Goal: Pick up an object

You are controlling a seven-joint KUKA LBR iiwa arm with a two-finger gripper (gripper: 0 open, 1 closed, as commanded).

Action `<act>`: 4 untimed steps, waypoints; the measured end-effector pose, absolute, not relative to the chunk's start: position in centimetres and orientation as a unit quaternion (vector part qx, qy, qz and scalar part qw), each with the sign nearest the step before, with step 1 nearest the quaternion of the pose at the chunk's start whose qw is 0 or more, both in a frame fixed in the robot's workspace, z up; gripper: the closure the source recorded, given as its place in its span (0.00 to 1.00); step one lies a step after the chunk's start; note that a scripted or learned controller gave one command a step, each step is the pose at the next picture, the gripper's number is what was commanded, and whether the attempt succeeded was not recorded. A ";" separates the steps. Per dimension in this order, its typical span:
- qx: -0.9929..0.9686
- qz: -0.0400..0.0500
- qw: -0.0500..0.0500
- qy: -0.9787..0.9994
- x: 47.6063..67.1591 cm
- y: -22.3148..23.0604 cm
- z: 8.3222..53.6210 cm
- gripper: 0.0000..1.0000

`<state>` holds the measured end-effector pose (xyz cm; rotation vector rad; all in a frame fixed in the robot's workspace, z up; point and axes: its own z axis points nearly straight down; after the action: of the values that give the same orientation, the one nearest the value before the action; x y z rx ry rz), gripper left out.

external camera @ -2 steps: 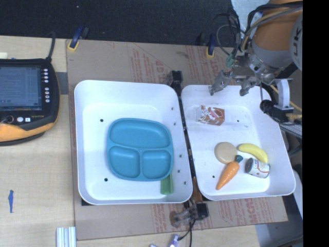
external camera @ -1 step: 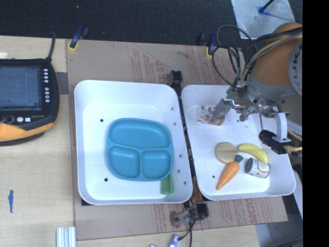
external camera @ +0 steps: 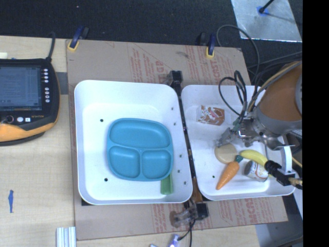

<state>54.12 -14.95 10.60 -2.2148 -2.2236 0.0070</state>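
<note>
We should lower the pincer (external camera: 230, 137), whose opening we cannot tell, squarely over the beige disc (external camera: 224, 153), clear of carrot (external camera: 227, 174) and banana (external camera: 254, 156).

A robotics lab: teach pendant (external camera: 23, 99), clamped cardboard (external camera: 154, 60) under white bins (external camera: 85, 138), loose cables (external camera: 234, 86).

Both white bins (external camera: 85, 138) look like smooth, slightly glossy plastic, as does the matt blue divided plate (external camera: 139, 148), while they sit on a brown cardboard sheet (external camera: 133, 60) with a dull, papery surface over the pale wood-grain bench (external camera: 36, 189)
</note>
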 end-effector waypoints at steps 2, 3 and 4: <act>-0.705 0.001 0.000 -0.709 54.9 -12.0 9.2 0.00; -0.705 0.002 0.002 -0.709 63.6 -11.7 9.2 0.00; -0.703 0.008 0.019 -0.711 65.1 -15.0 9.1 0.00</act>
<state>65.10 -14.96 9.10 -2.1825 -2.2056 0.0253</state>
